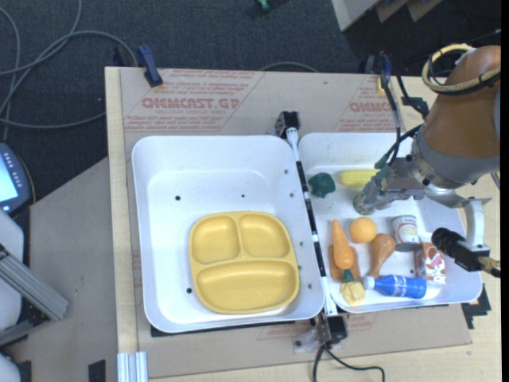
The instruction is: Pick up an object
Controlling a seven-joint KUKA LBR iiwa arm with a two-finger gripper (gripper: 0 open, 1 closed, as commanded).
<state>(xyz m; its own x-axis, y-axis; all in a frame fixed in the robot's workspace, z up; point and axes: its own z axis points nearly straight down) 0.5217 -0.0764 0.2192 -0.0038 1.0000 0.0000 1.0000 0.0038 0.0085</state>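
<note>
— Where does the pick stand, from the one view above?

— Early, I would judge; the arm (457, 126) reaches in from the right over the right bin (350, 143), and its jaws (372, 197) hang low in the far-left part of that bin, just near of the yellow corn (358, 178) and right of the green piece (322, 184); nothing shows between them.

— Are they spread or pressed together?

— I cannot tell; the grey metal end blurs into one lump from this slant, so I will not guess.

— And the things that could be taken?

— All lie in the right bin, on its floor; an orange ball (363, 229) sits just near of the jaws, a carrot (343, 249) to its left, a brown drumstick (382, 250) to its right; a small can (406, 229) lies further right, a blue bottle (402, 286) along the near wall, a pale yellow piece (352, 292) at the near-left corner, a red and white packet (433, 263) at the right.

— The left bin?

— The left bin (159, 165) holds a yellow divided plate (242, 261), untouched; both bins rest on the surface (207, 102).

— So what is left?

— Nearly all of it, by my reading; no object is lifted or gripped; the closing, the hold and the lift are not yet done; which thing is meant I cannot say, though the corn and the ball lie closest.
</note>
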